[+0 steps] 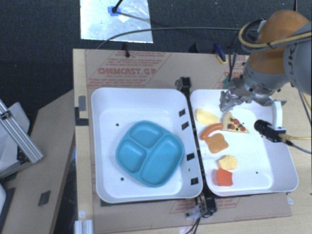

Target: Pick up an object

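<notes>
The right bin (273,179) holds several toy foods: a yellow piece (206,116), a red sausage (211,130), a pizza slice (234,124), a toast slice (217,143), a ridged yellow chip (227,162) and an orange-red chunk (224,177). My gripper (228,101) hangs low over the bin's back part, just above the pizza slice's tip and right of the yellow piece. The grey wrist with its orange band (278,28) rises behind it.
The left bin (112,106) holds a blue divided plate (149,152). A black divider with clips (191,130) runs between the bins. A black cylinder on a white bracket (265,127) juts over the right bin beside the pizza slice.
</notes>
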Robot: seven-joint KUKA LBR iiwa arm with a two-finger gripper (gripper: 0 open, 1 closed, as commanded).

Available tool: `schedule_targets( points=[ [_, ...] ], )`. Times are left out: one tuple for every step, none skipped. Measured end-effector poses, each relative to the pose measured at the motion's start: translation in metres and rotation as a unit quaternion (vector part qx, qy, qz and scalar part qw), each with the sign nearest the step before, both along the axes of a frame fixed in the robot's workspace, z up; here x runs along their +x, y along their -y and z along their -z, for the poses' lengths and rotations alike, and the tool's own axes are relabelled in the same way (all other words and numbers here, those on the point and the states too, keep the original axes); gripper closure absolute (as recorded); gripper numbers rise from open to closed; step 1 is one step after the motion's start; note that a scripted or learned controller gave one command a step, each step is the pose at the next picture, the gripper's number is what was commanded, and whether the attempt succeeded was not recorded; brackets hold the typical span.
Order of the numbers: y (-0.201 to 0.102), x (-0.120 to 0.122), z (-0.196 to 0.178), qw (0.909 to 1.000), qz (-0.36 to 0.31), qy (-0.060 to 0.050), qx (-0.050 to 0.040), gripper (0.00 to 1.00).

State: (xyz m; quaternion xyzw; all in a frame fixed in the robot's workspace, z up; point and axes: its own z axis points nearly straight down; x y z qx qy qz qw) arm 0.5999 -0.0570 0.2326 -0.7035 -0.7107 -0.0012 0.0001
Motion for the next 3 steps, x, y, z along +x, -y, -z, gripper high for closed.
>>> schedule_targets(
  points=[
    [-0.061, 0.02, 0.005, 1.0, -0.001, 0.001, 0.0001, 1.0],
    [-0.114, 0.043, -0.003, 1.0, 0.0, 0.002, 0.0002, 1.0],
    [-0.167, 0.063, -0.004, 1.0, 0.0, 0.001, 0.0003, 1.0]
  ],
)
